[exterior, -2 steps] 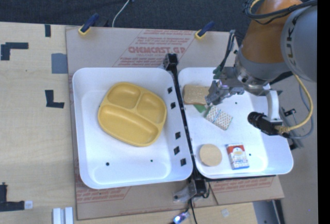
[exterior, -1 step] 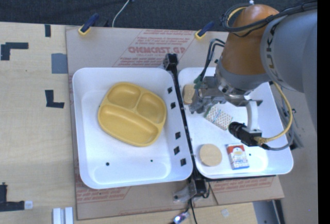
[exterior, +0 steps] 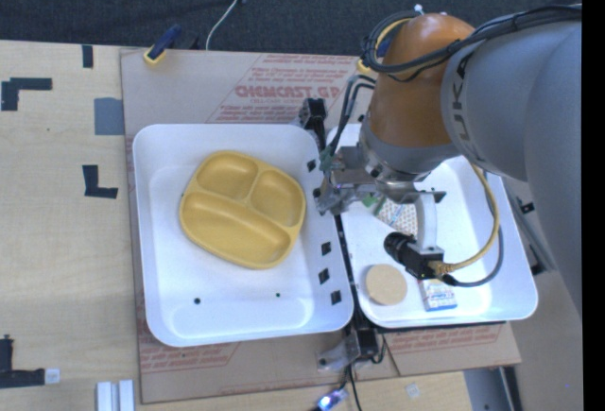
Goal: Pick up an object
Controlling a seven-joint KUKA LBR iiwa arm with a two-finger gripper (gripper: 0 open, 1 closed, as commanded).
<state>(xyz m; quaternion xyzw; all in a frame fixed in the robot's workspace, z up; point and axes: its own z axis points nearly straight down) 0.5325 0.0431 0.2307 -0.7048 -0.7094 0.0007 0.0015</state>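
Note:
A yellow divided plate (exterior: 244,208) lies in the left bin (exterior: 170,305). In the right bin (exterior: 501,296) lie a round tan disc (exterior: 386,284), a small blue and white packet (exterior: 438,296) and a patterned pouch (exterior: 399,215) partly under the arm. My gripper (exterior: 352,196) hangs low over the right bin's left edge, close to the divider between the bins and just beside the pouch. The wrist and its orange band (exterior: 416,88) cover most of it from above.
A black cable fitting (exterior: 408,253) with a yellow cable loops over the right bin. A cardboard sheet (exterior: 274,93) lies under both bins. A small blue and yellow object (exterior: 162,43) sits at the cardboard's far left corner.

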